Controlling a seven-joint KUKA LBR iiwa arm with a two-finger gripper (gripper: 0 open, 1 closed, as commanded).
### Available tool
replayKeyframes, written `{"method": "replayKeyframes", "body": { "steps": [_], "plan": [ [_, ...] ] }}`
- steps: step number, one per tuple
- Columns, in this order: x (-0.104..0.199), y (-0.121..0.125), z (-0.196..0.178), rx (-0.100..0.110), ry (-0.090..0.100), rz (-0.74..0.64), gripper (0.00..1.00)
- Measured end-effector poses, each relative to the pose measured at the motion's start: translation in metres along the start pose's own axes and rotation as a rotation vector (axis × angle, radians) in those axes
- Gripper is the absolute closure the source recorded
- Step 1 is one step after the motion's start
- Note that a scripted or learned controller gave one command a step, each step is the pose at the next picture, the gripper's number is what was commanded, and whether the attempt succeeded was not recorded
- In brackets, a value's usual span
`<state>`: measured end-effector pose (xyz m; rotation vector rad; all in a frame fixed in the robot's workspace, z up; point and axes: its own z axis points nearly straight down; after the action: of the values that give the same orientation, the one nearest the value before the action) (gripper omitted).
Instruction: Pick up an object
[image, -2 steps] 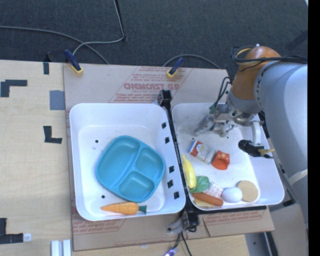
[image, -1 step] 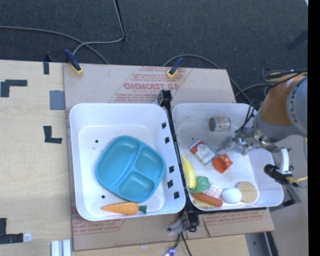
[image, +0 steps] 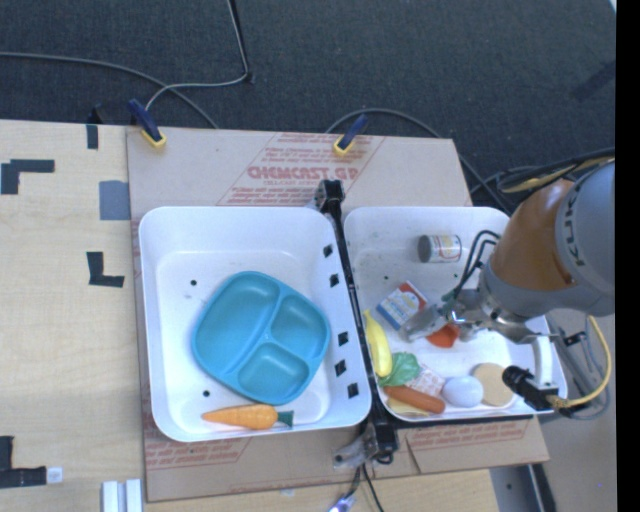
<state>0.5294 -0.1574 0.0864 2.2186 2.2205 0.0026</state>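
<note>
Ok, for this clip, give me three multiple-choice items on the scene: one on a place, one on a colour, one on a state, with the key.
1. Where does the carrot lie?
A. In the left bin, by its near edge
B. On the cardboard between the clamps
C. In the right bin, against the can

2. What colour is the divided plate?
A. Red
B. Light blue
C. Black

3. How does the small can in the right bin rest?
A. Standing upright on the plate
B. Stacked on the banana
C. Lying on its side near the far wall

Key:
1 A: the carrot sits on the floor of the left bin, below the plate in the view.
2 B: the plate's three sections are all light blue.
3 C: its cylinder side faces up, apart from the banana and the gripper.
</note>
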Motion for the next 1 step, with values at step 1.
{"method": "replayKeyframes", "body": {
  "steps": [1],
  "plan": [
    [-0.0009,0.0008,-0.0100,-0.003,-0.002,0.001,1.00]
  ]
}}
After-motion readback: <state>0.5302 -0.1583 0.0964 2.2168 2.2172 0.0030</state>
